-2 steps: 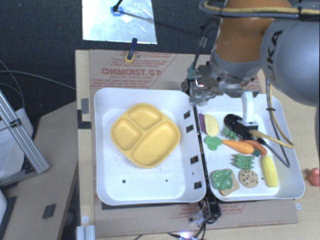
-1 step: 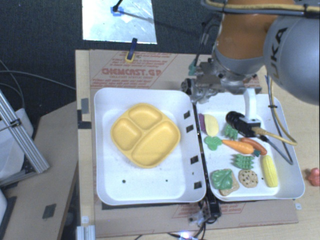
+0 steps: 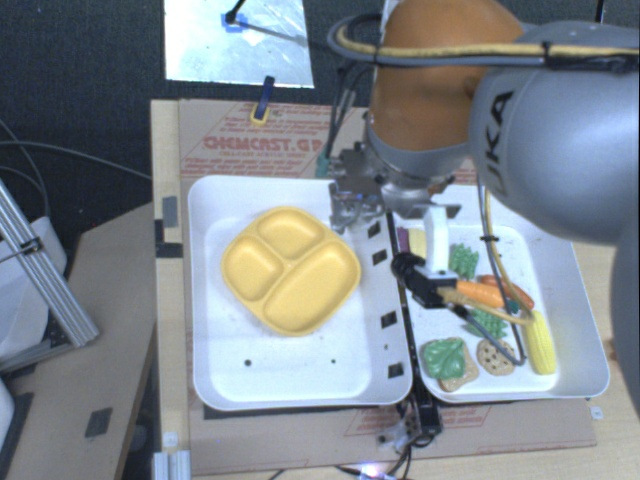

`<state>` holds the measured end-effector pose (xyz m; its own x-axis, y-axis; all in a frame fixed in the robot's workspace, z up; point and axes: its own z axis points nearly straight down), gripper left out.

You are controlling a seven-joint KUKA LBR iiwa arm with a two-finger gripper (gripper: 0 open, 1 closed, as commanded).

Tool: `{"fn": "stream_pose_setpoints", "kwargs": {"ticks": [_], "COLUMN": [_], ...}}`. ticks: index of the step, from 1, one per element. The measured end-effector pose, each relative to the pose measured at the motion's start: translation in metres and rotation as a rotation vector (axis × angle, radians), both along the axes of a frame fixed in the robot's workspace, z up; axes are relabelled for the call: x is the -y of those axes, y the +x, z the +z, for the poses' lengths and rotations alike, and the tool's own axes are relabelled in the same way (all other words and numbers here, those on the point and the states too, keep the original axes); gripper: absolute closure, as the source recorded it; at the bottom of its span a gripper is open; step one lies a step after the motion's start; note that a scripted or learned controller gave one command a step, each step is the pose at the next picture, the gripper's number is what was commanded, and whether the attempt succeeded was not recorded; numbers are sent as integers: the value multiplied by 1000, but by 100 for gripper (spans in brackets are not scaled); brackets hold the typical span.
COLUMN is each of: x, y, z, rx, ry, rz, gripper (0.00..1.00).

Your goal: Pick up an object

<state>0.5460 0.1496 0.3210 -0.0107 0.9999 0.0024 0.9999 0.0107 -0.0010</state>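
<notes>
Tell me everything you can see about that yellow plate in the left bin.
The yellow plate is a rounded-square tray, plastic by its look, moulded into three compartments: two small ones toward the back and a large one toward the front. It lies flat and right side up, turned at an angle to the bin's sides, on the floor of the left white bin, toward the back. Nothing lies in its compartments. The gripper hangs near its back right corner; I cannot tell if they touch.
</notes>
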Motion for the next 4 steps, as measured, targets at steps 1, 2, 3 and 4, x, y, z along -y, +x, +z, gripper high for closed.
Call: {"fn": "stream_pose_setpoints", "kwargs": {"ticks": [1, 2, 3, 4], "x": [-20, -18, -18, -18], "y": [-17, -16, -15, -15], "z": [67, 74, 85, 96], "rx": [8, 5, 7, 9], "ry": [2, -1, -1, -1], "rz": [-3, 0, 6, 13], "gripper": [100, 100, 100, 100]}}
